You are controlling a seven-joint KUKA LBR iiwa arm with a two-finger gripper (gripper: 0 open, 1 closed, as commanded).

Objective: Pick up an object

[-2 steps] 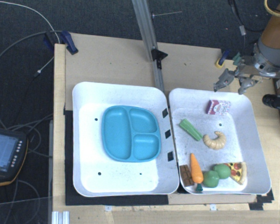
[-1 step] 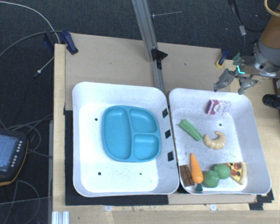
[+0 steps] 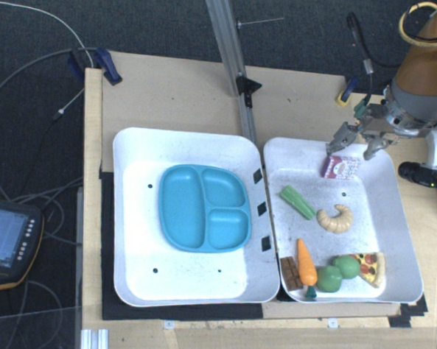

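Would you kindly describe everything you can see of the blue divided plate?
The blue divided plate is a rounded rectangle of smooth, plastic-looking material with three compartments: one tall section on its left and two smaller ones stacked on its right. It lies flat, slightly turned, near the middle of the left white bin, touching nothing else.

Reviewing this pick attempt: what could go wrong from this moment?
The gripper hovers with open jaws above the small pink carton, which sits near the far wall of the right bin. One jaw might catch that wall on descent. The carton looks tilted, so the jaws may nudge it away or close on an edge and lose it.
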